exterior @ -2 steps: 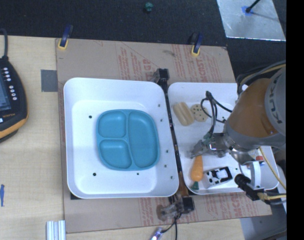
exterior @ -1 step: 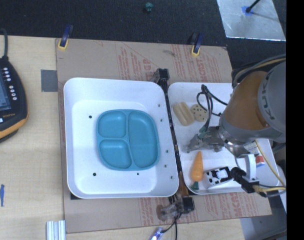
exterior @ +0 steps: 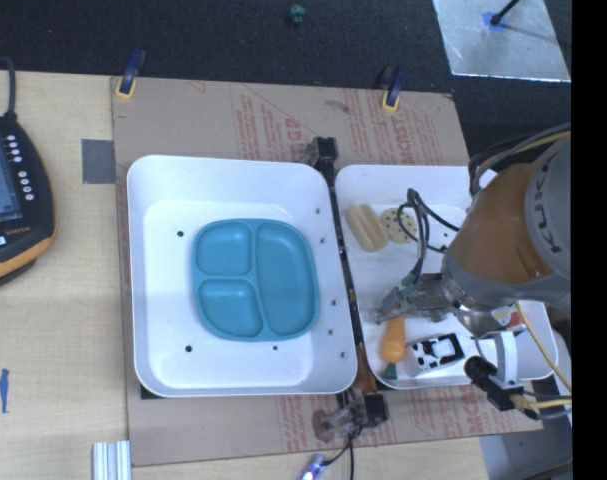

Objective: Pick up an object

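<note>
My gripper [exterior: 407, 299] hangs low over the right bin [exterior: 438, 180], at its left middle, and the grey arm with its orange band covers much of that bin. Just below the gripper lies an orange carrot-shaped piece [exterior: 393, 340], very close to it or touching it. A tan bread-like piece [exterior: 364, 225] and a pale round cookie-like thing [exterior: 396, 224] lie higher up in the same bin, apart from the gripper. Near the bin's front edge sits a white object with black markings [exterior: 438, 353], partly hidden by the wrist.
The left bin [exterior: 158, 268] holds a blue divided plate [exterior: 254, 277]. A black clip [exterior: 325, 151] sits at the top of the wall between the bins. A teach pendant [exterior: 8, 203] lies at the bench's far left.
</note>
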`<action>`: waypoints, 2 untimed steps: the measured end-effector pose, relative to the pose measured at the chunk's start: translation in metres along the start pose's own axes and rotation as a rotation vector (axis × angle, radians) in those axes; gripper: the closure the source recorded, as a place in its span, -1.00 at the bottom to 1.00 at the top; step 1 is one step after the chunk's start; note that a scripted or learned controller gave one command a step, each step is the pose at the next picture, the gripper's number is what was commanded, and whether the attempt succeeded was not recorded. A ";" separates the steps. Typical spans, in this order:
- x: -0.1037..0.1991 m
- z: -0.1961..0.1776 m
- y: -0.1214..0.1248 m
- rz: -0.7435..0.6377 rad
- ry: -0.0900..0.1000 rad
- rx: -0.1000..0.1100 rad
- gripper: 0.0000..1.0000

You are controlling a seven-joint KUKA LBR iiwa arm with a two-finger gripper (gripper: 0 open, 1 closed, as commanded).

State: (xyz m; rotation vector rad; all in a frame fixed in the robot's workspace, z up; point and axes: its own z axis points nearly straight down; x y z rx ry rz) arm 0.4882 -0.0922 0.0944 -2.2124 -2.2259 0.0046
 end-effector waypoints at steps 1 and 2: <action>-0.001 -0.010 0.001 -0.003 -0.001 0.001 1.00; 0.074 -0.098 0.029 0.001 0.001 -0.003 1.00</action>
